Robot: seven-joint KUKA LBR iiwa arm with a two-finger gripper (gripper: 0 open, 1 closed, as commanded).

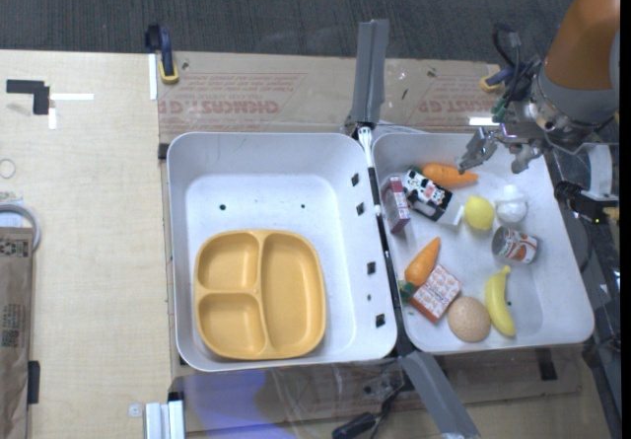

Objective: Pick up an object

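The right bin (pixel 562 329) holds several small items: an orange carrot (pixel 450 174) at the back, a black-and-white carton (pixel 426 192), a dark red box (pixel 396 206), a yellow lemon (pixel 478 213), a white lump (pixel 511 202), a small can (pixel 515 246), a second carrot (pixel 424 260), a red patterned packet (pixel 435 291), a tan ball (pixel 469 319) and a banana (pixel 500 301). My gripper (pixel 499 155) hangs over the bin's back right part, above the lemon and the white lump. It is open and nothing is between its fingers.
The left bin (pixel 197 161) holds a yellow divided plate (pixel 261 291) at its front. A grey divider (pixel 371 62) stands between the bins at the back. Cables and a yellow clip (pixel 491 82) sit behind the right bin near the arm.
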